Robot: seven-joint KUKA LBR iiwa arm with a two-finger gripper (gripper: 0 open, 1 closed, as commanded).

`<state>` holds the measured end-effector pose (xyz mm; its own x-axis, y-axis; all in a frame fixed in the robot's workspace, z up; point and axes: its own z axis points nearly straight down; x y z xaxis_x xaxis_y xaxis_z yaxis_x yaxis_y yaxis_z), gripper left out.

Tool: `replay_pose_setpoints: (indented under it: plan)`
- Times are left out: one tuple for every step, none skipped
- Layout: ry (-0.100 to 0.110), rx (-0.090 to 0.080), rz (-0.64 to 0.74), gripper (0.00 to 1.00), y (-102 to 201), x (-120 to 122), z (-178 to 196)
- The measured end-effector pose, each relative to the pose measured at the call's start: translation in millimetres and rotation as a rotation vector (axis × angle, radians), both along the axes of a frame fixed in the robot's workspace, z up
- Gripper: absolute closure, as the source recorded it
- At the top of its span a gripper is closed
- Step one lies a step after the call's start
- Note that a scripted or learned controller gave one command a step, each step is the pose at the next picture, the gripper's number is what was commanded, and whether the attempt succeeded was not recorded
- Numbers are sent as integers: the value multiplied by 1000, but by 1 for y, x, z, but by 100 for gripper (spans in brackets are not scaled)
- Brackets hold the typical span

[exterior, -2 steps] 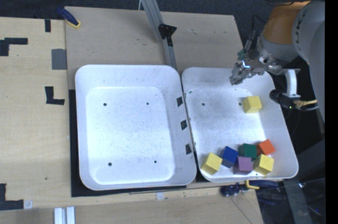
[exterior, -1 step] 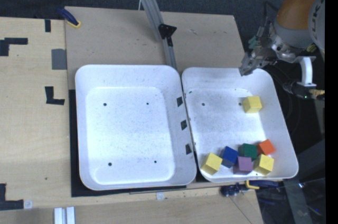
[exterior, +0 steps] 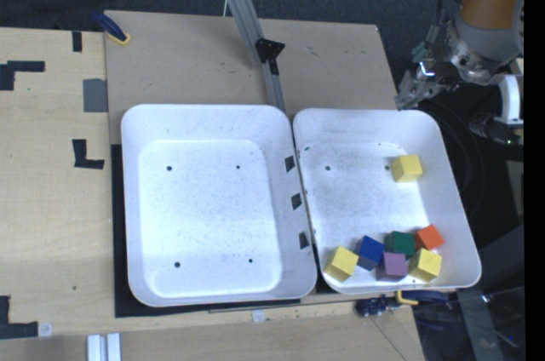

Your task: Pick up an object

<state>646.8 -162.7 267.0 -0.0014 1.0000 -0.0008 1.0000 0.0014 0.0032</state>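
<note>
The right bin (exterior: 341, 206) holds a lone yellow cube (exterior: 407, 168) near its far right side. A cluster lies at its near edge: a yellow cube (exterior: 342, 263), a blue cube (exterior: 370, 251), a green cube (exterior: 399, 243), a purple cube (exterior: 394, 265), an orange cube (exterior: 429, 237) and another yellow cube (exterior: 427, 265). My gripper (exterior: 415, 87) hangs beyond the right bin's far right corner, above the bench edge, away from all the cubes. Nothing shows between its fingers.
The left bin (exterior: 204, 206) lies beside the right one. A slanted metal rail (exterior: 243, 6) runs from the top down to the gap between the bins. A blue and yellow clamp (exterior: 111, 27) sits at the bench's far left.
</note>
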Motion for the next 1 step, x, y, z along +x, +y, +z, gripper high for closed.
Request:
replay_pose_setpoints:
  plan:
    - [4, 2, 5, 100, 51, 2, 4]
